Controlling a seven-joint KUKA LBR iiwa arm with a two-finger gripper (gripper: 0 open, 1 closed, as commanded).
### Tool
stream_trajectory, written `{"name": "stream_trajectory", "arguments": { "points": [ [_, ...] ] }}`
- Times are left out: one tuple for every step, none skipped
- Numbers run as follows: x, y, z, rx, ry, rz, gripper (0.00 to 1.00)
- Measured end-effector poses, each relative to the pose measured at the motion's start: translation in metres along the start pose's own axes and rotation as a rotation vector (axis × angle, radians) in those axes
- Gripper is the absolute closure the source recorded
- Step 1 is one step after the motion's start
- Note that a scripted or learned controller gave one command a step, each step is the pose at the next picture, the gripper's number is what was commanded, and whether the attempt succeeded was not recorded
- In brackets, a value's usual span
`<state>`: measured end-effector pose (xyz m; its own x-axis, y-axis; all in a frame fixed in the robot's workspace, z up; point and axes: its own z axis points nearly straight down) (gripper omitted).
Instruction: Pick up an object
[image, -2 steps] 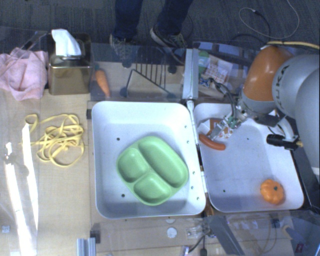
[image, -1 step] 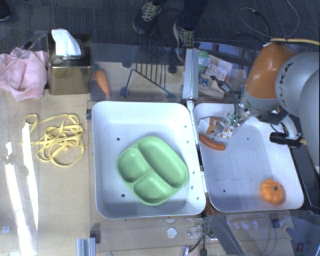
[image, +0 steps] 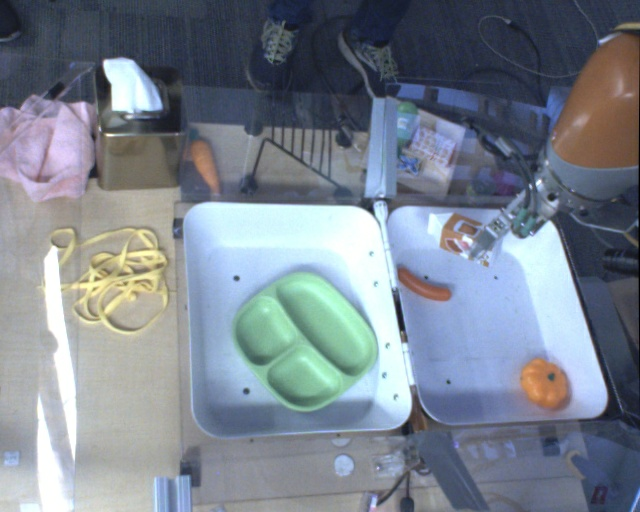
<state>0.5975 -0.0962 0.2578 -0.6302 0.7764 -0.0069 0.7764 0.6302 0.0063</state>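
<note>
In the right bin lie a red-orange sausage near the left wall, a small orange pumpkin at the front right, and a small orange-and-white piece at the back. My gripper reaches in from the right and its tip sits right against that orange-and-white piece, low over the bin floor. Whether the piece is held I cannot tell. A green divided plate lies in the left bin.
Beyond the bins stand a wire rack, a carrot, a tissue box and printed packets. Yellow cord and a pink cloth lie on the bench at left.
</note>
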Motion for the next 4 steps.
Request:
{"name": "stream_trajectory", "arguments": {
  "points": [
    [0.013,-0.082,-0.014,0.003,0.001,0.249,1.00],
    [0.106,-0.052,0.069,0.005,0.004,0.487,1.00],
    [-0.003,-0.145,0.129,0.005,0.004,0.224,1.00],
    [-0.040,-0.092,0.058,0.003,0.002,0.267,1.00]
  ]
}}
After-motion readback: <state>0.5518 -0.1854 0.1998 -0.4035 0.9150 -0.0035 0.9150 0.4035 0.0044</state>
